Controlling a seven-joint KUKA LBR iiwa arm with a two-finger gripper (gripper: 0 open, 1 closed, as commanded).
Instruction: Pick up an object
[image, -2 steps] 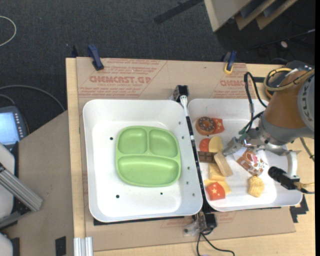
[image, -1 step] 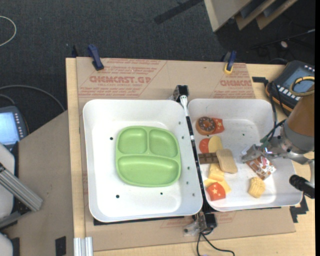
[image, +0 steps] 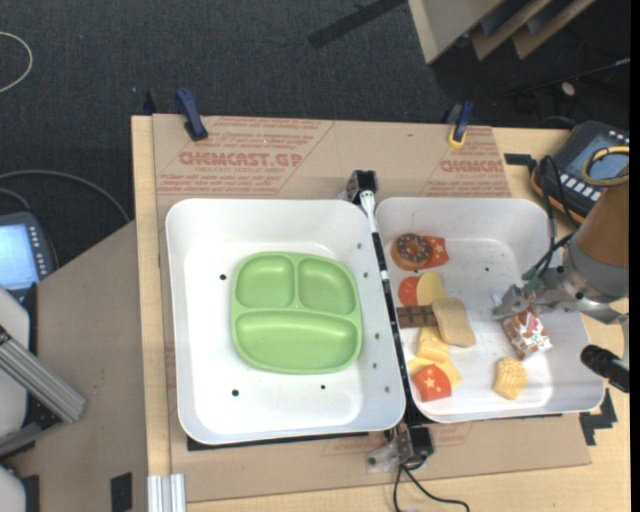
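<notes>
Green tray (image: 296, 312): far left of pincer, left bin. Food pile (image: 432, 330): left of pincer, right bin. Red-white packet (image: 526, 334): just below pincer (image: 518, 298). Step: reaching. You cannot tell pincer's state; next, you descend squarely on packet.

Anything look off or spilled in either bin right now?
Nothing stands out. The green divided plate sits flat in the left bin. The toy food is loosely clustered in the right bin, none over the rim. The gripper is low by the red-and-white packet.
</notes>
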